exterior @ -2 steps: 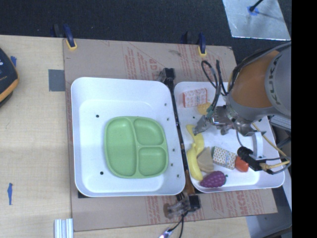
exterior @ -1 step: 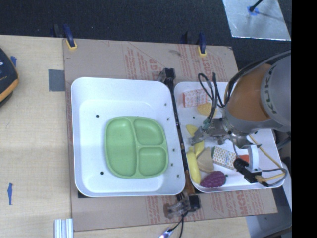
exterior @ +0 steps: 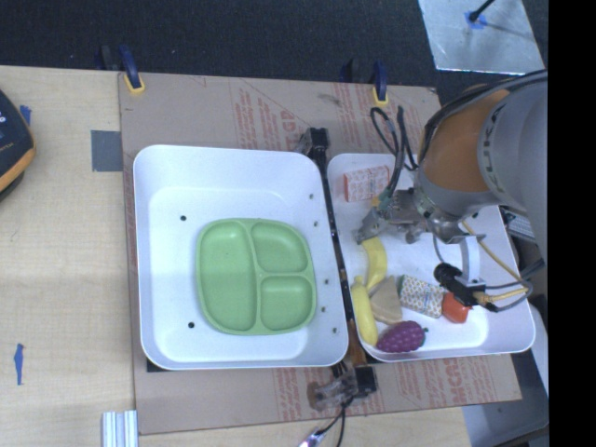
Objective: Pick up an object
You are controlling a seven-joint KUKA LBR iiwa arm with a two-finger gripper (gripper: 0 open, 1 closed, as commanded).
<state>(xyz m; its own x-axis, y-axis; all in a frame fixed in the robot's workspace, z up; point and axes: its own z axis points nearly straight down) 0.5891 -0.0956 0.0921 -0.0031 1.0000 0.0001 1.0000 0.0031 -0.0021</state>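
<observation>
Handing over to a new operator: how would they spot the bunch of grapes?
Look in the right bin, the one the arm reaches over. Along its near edge, beside the lower banana, lies the bunch of grapes. It is the one dark purple, bumpy thing among yellow and pale items.

One fixed camera looks down at a slant from above the counter (exterior: 65,250), far enough back to take in both white bins: the left bin (exterior: 154,250) and the right bin (exterior: 507,338). The arm (exterior: 484,147) enters from the right edge.
</observation>
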